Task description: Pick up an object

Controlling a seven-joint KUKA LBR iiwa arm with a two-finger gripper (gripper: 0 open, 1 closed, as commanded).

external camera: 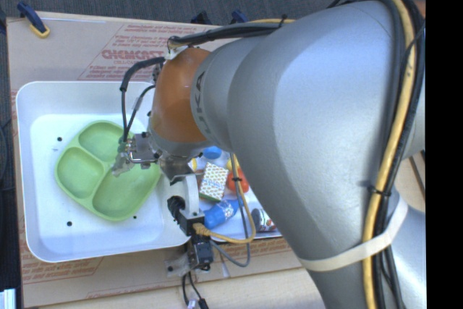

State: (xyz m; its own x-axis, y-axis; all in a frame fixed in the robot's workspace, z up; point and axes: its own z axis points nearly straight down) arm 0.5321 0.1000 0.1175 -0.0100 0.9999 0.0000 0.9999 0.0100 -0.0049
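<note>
Cardboard sheet (137,47), 12 o'clock of the left bin: red print, roughly "CHEMCAST"; smaller lines unreadable.

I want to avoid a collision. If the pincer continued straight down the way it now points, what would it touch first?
Probably the green divided plate in the left bin. The pincer hangs over the plate's right edge, near the divider ridges. Depth is unclear from this slanted view, so it could instead meet the bin wall beside the plate.

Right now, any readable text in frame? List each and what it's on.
"CHEMCAST": red print on the cardboard sheet under the bins, behind the left bin.
Smaller red lines around it: too blurred to read.
Patterned box in the right bin: no legible text.
Green divided plate: no text.
</note>
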